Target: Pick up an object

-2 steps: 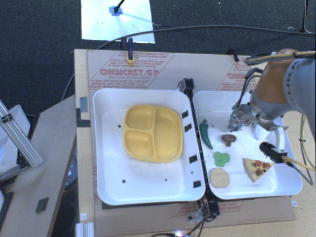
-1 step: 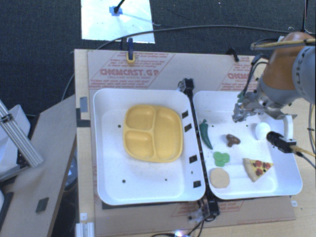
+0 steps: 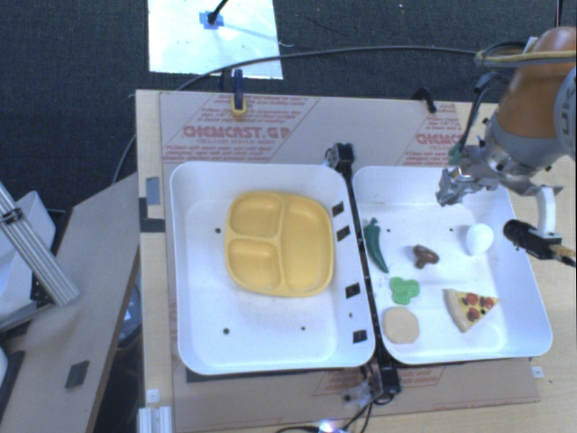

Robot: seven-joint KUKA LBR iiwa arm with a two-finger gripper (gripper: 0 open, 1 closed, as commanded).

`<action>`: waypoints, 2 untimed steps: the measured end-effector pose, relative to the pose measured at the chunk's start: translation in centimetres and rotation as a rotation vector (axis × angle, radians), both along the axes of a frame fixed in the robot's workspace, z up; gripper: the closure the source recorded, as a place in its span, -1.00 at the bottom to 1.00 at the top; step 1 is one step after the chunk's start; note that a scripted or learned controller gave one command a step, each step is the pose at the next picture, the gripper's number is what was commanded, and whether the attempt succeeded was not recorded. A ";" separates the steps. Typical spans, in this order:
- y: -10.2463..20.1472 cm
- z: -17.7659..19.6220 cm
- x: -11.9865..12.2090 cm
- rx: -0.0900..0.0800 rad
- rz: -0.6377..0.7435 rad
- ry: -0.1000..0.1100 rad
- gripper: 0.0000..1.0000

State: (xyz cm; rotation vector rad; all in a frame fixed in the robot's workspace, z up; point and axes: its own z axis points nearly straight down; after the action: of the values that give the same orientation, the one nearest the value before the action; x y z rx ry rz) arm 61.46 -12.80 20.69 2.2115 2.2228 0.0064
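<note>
Approach step, as judged: the pincer (image 3: 453,190) hovers over the rear of the right bin (image 3: 532,332), above and left of the egg (image 3: 479,238). Whether it is apart or together cannot be told; nothing visible in it. Pepper (image 3: 375,244), mushroom (image 3: 425,256), pizza (image 3: 470,308) and cookie (image 3: 401,325) lie nearer front. Next: choose one, centre, descend.

The worktop (image 3: 297,120) carried two shallow white bins side by side, the left bin (image 3: 194,269) touching the right bin (image 3: 518,287) along a middle seam.
</note>
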 end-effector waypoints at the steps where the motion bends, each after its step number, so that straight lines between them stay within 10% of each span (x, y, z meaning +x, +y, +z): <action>1: -0.7 6.2 0.3 -0.001 0.000 0.000 1.00; 2: 3.8 6.4 -1.1 0.002 0.003 0.006 1.00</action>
State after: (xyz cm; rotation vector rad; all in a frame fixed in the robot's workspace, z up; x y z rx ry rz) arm 60.40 -9.01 27.12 2.2124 2.2294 0.0020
